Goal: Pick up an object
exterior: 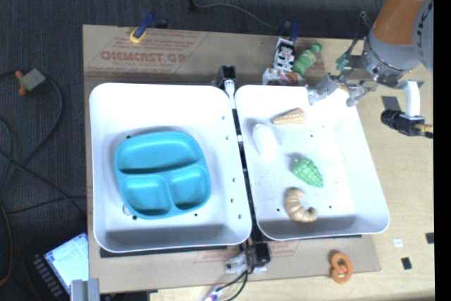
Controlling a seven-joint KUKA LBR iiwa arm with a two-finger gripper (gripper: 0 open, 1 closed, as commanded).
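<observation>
Tool point(333, 89) at right bin's point(366, 173) far rim, fingers spread, nothing between; board point(141, 53) reads "CHEMCAST".

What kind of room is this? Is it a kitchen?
Probably a robot lab, not a kitchen. A robot arm reaches over two white bins clamped to a board, the croissant and grapes look like toys, and cables trail across the carpet.

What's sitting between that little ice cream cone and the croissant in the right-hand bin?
In the camera view, a green bunch of toy grapes lies between the cone and the croissant, on the white floor of the right bin.
</observation>
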